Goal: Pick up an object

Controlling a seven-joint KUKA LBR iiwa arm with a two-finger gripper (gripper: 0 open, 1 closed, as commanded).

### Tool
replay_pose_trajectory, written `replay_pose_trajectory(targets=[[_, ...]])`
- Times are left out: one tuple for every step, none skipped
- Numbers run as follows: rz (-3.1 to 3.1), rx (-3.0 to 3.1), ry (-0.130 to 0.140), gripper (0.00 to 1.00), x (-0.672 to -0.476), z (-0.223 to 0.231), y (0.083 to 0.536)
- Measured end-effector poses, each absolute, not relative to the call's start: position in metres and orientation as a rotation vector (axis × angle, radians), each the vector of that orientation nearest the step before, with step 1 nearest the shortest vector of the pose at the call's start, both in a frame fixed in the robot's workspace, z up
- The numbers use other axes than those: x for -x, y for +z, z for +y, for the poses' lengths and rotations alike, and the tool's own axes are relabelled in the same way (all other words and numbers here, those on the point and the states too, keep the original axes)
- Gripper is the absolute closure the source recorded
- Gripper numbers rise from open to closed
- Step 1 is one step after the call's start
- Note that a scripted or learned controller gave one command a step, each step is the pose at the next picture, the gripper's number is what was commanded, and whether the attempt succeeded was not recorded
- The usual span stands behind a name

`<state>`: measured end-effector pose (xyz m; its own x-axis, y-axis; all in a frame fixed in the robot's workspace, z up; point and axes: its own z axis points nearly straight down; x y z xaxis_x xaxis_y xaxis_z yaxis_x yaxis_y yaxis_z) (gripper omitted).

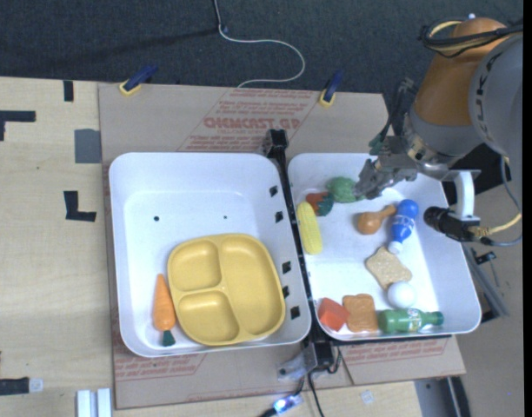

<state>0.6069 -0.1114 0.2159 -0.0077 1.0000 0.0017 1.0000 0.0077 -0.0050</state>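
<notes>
A grey arm's gripper (372, 179) hangs over the right bin (457, 276), just beside a green toy (342, 188) at that bin's far end; whether its fingers are spread or closed cannot be told. Within that bin lie a corn cob (309, 226), a blue bottle (402, 221) and a bread slice (388, 268). Left of it, a second bin (136, 189) holds a yellow divided plate (224, 287) and a carrot (163, 307). Both sit on cardboard (240, 120) over a wooden bench (40, 259).
</notes>
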Motion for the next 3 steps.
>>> replay_pose_trajectory(targets=[[-2.228, 2.211, 0.001, 1.00, -0.638, -0.067, 0.228], [-2.223, 2.215, 0.005, 1.00, -0.657, -0.048, 0.230], [-2.221, 2.217, 0.008, 1.00, -0.653, -0.054, 0.225]])
